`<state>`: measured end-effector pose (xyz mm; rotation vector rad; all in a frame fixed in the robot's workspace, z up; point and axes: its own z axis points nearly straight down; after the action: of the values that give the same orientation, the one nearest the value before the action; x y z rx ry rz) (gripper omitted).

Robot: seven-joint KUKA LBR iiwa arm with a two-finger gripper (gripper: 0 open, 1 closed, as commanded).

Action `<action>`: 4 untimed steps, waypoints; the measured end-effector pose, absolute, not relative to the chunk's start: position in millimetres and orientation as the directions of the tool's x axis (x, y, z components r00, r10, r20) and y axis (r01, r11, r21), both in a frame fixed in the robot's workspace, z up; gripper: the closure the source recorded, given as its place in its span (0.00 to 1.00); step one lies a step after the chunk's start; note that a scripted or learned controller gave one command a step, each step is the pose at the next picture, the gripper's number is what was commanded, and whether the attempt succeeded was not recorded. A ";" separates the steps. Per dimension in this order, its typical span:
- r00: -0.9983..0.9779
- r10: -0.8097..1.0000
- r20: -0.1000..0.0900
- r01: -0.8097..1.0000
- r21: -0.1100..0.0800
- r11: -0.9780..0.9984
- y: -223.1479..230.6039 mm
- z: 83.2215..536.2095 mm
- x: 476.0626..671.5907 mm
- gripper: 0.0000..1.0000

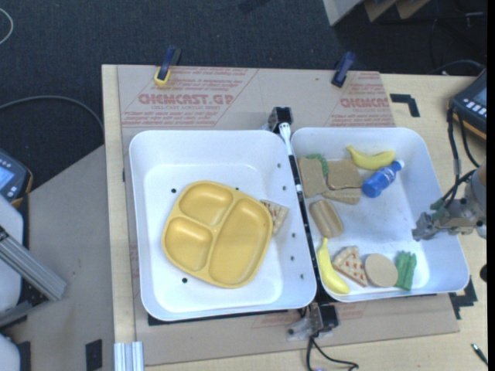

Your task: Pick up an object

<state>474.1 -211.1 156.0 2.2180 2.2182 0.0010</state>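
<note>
The right bin (433, 153) holds several toy foods. A yellow banana (370, 158) and a blue bottle (382, 179) lie at the back, with tan bread slices (329, 178) to their left. A brown bun (326, 217) lies mid-left. Along the front sit a second banana (331, 272), a pizza slice (349, 266), a round cookie (380, 270) and a green vegetable (406, 269). My gripper (427, 229) hangs low over the bin's right side, above bare floor, apart from every item. Nothing shows in it.
The left bin (147, 207) holds a yellow divided plate (217, 233) with a small tan wedge (275, 213) at its right edge. A black divider (298, 199) runs between the bins. Cables (458, 161) hang by the right edge.
</note>
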 end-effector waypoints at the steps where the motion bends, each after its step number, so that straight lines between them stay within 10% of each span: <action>1: 0.000 1.000 -0.003 1.000 0.005 0.000 -214.9 207.5 465.2 1.00; 4: -0.005 1.000 -0.001 1.000 0.004 0.005 -128.7 243.5 524.8 1.00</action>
<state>524.8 -128.7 243.5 2.2135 2.2240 0.0037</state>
